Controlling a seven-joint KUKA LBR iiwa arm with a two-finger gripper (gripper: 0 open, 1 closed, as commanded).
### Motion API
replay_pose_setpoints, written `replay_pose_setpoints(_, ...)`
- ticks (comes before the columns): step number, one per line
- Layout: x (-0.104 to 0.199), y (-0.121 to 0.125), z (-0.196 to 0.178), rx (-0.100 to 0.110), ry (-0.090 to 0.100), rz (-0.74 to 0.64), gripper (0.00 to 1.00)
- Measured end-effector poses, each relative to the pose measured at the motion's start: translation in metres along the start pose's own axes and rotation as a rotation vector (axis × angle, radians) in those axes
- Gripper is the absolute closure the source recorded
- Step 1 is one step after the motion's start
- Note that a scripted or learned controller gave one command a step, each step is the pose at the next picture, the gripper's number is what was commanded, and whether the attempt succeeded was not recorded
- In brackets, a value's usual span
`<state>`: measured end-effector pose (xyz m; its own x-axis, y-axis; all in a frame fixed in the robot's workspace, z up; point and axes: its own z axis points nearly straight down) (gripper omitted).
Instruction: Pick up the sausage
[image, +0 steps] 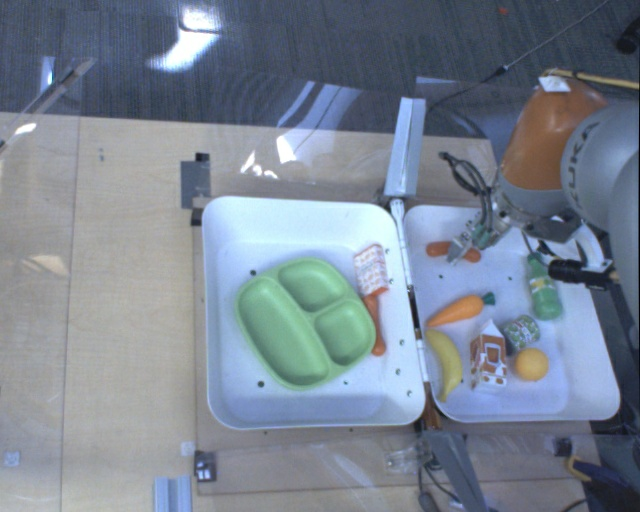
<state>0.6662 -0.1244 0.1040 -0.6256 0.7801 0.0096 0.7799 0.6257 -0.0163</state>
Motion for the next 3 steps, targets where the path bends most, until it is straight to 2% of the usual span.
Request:
replay_pose_setpoints(1, 0.053, 0.031, -0.134, -0.026, -0.014, 0.187, 1.00)
replay_pose_setpoints(2, 0.026, 0.009, 0.010, -0.023, -0.011, 0.253, 1.00)
replay_pose_setpoints(3, 0.030, 0.005, 0.014, -0.005, 0.006, 0.255, 0.00)
